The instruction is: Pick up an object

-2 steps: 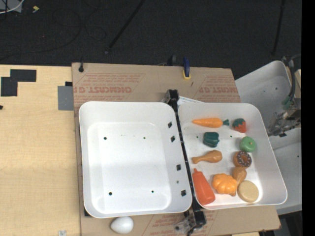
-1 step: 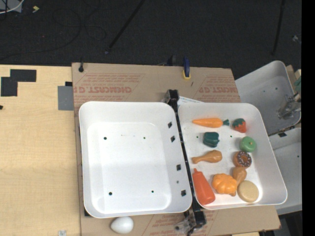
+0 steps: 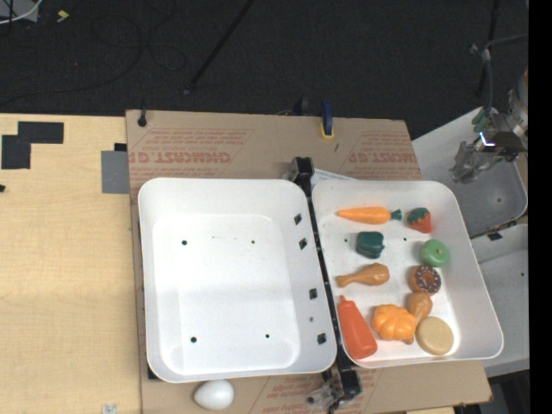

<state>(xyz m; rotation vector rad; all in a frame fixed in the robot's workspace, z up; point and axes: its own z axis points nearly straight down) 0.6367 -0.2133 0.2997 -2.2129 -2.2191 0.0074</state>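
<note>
The right bin (image 3: 479, 266) holds several toy foods: an orange carrot (image 3: 366, 215), a red strawberry (image 3: 419, 220), a dark green pepper (image 3: 370, 244), a green apple (image 3: 435, 253), a drumstick (image 3: 364, 276), a chocolate donut (image 3: 426, 279), a red bottle (image 3: 355, 328), an orange pumpkin (image 3: 394, 323), a small brown piece (image 3: 419, 304) and a beige round bun (image 3: 435, 335). My gripper (image 3: 473, 158) hangs at the far right, beyond the bin's back right corner and well apart from every toy. It is small and dark against the grey surface.
The left bin (image 3: 155, 231) lies beside the right one, joined by a black divider with clips (image 3: 310, 257). A white egg (image 3: 213, 394) rests on the cardboard outside the left bin's front edge. A blue clamp (image 3: 327, 121) stands at the cardboard's back edge.
</note>
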